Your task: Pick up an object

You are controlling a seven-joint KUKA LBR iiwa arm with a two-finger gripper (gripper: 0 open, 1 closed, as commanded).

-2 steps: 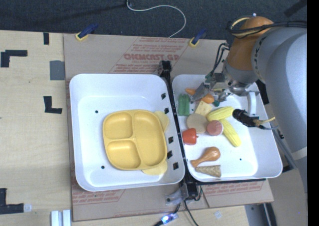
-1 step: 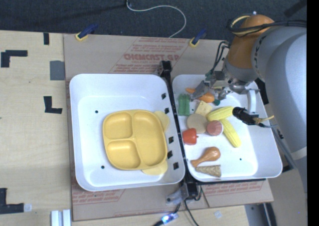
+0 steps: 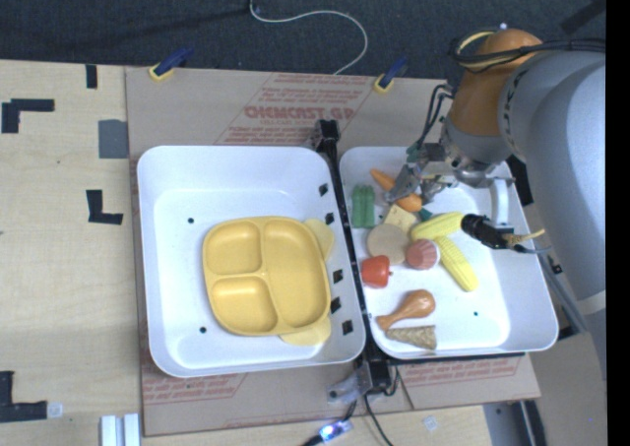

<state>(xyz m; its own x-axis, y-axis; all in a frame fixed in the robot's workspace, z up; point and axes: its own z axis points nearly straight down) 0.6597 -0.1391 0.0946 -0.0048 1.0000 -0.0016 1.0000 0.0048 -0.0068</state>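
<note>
My gripper [image 3: 415, 181] hangs low over the back of the right bin [image 3: 522, 326], right above an orange toy piece [image 3: 407, 204] and beside an orange carrot [image 3: 383, 179]. Around it lie a green block [image 3: 363, 206], a pale round disc [image 3: 390, 240], a yellow banana [image 3: 437, 225], a yellow corn cob [image 3: 458, 265], a reddish ball [image 3: 421, 255], a red tomato [image 3: 375, 271], a brown drumstick [image 3: 408, 307] and a tan wedge [image 3: 412, 337]. I see nothing lifted clear of the bin.
The left bin [image 3: 167, 198] holds a yellow divided plate [image 3: 266, 273] over a pale yellow sheet [image 3: 305, 334]. The grey arm [image 3: 561, 139] with its orange band covers the right bin's back right corner. A white cable [image 3: 315, 16] lies behind the bins.
</note>
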